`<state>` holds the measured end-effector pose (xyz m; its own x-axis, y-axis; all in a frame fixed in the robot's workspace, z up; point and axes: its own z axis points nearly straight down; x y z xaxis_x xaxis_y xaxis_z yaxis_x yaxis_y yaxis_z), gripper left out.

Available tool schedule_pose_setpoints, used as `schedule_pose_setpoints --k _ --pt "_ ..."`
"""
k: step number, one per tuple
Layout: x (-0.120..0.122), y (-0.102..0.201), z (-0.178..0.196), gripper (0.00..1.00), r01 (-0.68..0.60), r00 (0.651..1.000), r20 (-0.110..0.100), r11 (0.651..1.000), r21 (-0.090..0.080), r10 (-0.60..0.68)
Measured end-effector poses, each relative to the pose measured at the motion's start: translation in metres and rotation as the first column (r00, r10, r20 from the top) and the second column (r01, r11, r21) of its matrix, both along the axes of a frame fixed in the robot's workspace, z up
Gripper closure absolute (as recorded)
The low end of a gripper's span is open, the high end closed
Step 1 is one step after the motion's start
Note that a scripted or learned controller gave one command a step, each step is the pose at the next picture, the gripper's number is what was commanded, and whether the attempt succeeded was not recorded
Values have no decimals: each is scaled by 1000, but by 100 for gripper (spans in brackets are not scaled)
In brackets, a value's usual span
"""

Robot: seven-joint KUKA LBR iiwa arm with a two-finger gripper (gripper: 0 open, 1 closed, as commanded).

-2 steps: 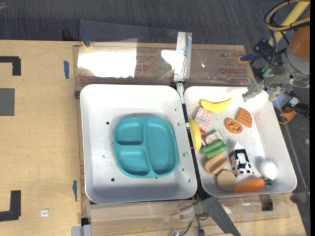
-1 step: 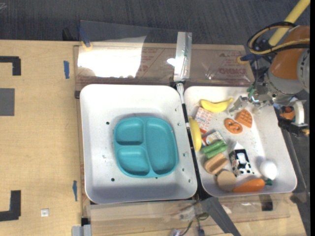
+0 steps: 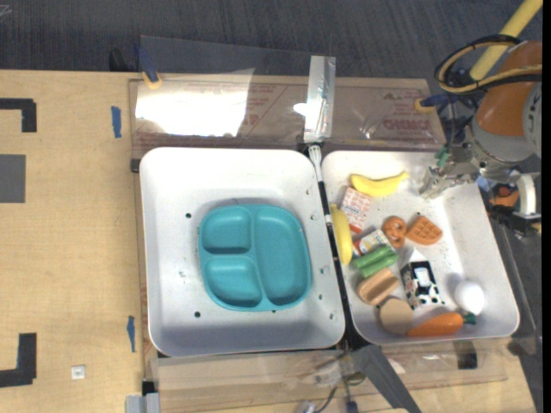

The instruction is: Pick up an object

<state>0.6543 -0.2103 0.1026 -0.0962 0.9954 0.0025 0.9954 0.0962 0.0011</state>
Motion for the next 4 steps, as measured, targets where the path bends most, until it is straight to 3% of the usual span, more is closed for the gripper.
schedule_pose_setpoints --k 1,2,3,4 --pt "0 2 -1 0 -1 1000 -3 1000 4 1" --pt "-83 29 40 0 -77 997 2 997 -4 77" --pt "-165 42 -15 0 107 994 5 994 -2 -107" --pt "-164 41 -5 100 108 994 10 994 -4 -108"
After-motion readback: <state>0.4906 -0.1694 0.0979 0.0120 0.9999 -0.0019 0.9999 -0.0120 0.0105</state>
